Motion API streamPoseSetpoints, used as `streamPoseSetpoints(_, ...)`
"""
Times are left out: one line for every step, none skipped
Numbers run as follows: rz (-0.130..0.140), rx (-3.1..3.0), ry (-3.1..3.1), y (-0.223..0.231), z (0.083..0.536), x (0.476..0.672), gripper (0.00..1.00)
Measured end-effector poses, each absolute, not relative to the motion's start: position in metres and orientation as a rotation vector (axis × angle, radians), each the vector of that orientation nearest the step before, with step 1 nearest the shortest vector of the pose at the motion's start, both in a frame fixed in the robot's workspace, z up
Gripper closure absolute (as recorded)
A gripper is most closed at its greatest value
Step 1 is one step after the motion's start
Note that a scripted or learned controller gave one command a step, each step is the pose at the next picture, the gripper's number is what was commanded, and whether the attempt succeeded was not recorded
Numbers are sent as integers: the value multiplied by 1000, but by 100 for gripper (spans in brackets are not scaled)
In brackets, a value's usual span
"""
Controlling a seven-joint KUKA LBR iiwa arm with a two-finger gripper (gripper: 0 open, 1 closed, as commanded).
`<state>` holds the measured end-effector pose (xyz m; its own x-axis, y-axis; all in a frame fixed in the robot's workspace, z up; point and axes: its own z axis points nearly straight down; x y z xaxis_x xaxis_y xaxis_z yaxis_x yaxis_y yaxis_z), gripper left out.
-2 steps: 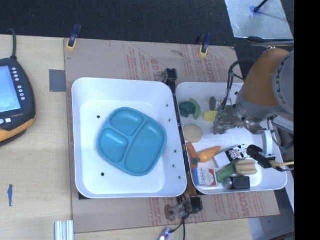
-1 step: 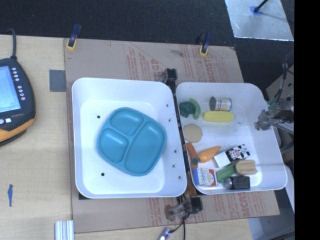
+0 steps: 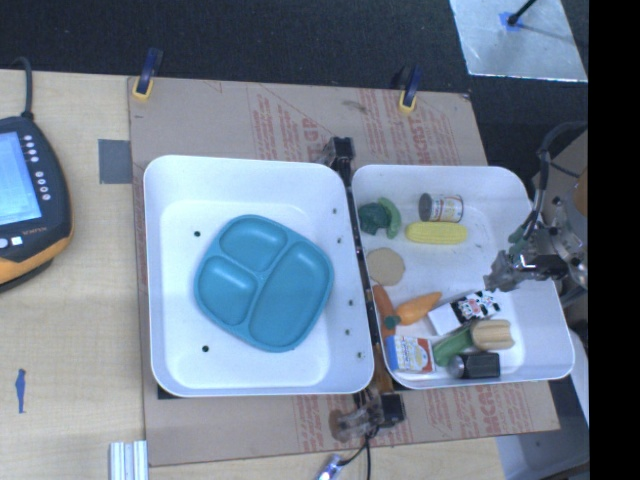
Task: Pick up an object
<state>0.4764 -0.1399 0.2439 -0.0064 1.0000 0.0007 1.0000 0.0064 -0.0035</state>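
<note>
Two white bins sit side by side on the tabletop. Left bin [image 3: 160,268] holds a blue divided plate [image 3: 263,282]. Right bin [image 3: 510,183] holds the candidates: a corn cob [image 3: 436,233], a small can [image 3: 442,208], a carrot [image 3: 417,307], with more crowded toward its near edge. The end effector [image 3: 505,271] hovers over that bin's right side, apparently lining up a pick; whether it is released or clenched cannot be told.

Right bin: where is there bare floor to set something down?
In the right bin, bare floor lies between the corn cob and the end effector, and along the far wall beyond the can. The near edge is crowded around the carrot and bread roll.
</note>
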Motion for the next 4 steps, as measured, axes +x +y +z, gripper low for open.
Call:
streamPoseSetpoints(4, -2210, -2229, -29, 214, 477, 100)
streamPoseSetpoints(5, -2216, -2226, -73, 196, 498, 100)
streamPoseSetpoints(5, -2216, -2226, -73, 196, 498, 0)
streamPoseSetpoints(3, -2220, -2222, -145, 202, 584, 0)
